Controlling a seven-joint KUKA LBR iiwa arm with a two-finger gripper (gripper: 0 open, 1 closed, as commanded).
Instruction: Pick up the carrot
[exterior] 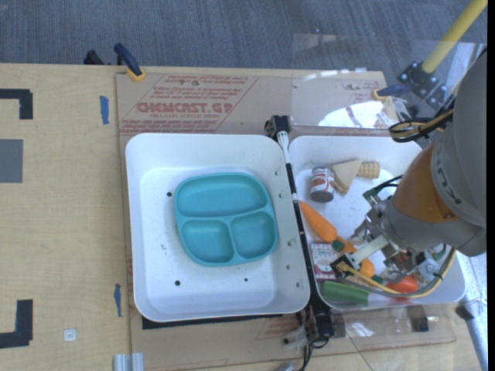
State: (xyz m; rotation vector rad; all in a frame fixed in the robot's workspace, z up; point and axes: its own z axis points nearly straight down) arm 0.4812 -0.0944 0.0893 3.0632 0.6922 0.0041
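One carrot (319, 221), orange, smooth and tapered, lies slantwise against the left wall of the right bin (456, 284), bare above the gripper. The gripper (357, 260) sits low just right of its thick end; whether its fingers are apart or together cannot be told. Around it lie one small can (322, 184), two pale crackers (354, 169) and one green vegetable (345, 291), crowding the floor. The left bin (147, 230) holds one teal three-part plate (225, 216) with open white margin all round.
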